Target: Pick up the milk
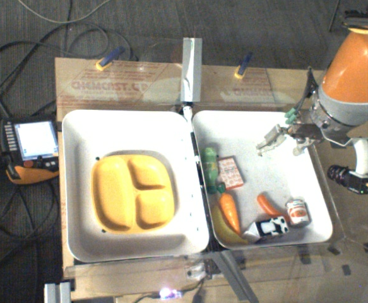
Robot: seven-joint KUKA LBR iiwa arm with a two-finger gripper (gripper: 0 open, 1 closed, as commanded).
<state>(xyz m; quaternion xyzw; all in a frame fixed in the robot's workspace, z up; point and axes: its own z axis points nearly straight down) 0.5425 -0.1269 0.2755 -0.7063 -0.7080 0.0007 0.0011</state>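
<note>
The milk (271, 227) is a small carton with black and white cow patches. It lies on its side near the front edge of the right bin (247, 122), between a banana and a can. My gripper (271, 139) hangs over the back right part of that bin, well behind the milk and apart from it. Nothing shows in the gripper. The grey arm with its orange band (351, 62) reaches in from the right.
Also in the right bin are a green bottle (211, 168), a red box (230, 172), a carrot (230, 212), a banana (225, 231), an orange item (267, 204) and a can (297, 212). The left bin (76, 131) holds a yellow compartment tray (135, 191).
</note>
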